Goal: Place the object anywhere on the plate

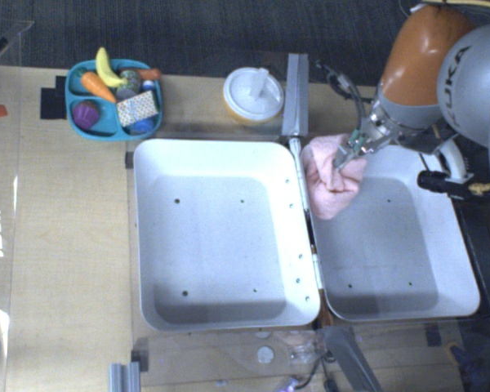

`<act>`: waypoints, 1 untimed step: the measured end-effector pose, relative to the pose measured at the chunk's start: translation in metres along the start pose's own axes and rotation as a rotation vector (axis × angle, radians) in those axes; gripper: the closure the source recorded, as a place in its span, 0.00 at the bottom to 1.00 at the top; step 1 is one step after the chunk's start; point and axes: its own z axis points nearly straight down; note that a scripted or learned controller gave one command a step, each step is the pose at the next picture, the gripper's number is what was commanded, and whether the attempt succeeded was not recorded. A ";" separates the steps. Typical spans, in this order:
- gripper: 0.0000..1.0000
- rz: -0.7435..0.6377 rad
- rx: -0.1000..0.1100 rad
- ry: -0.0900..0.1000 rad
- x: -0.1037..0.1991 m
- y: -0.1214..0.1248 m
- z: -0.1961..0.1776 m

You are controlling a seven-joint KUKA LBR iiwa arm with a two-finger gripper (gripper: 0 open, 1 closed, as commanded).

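A crumpled pink cloth (331, 188) lies in the far left corner of the right bin (408, 251), against the wall between the two bins. My gripper (345, 157) comes down at a slant from the right, and its tips are buried in the top of the cloth, which bunches up around them. The fingers look pinched on a fold of it. The blue sectioned plate (76, 129) stands on the bench at the far left, beyond the left bin, and holds toy food: a banana (106, 68), a carrot (96, 86) and other pieces.
The left bin (220, 235) sits between the cloth and the plate. A round white and yellow lidded cup (253, 95) stands behind the bins near the middle. A metal post (293, 96) rises at the bins' far joint. The arm's orange band (420, 51) hangs over the right bin.
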 end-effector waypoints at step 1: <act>1.00 -0.007 -0.001 0.000 0.000 0.004 -0.039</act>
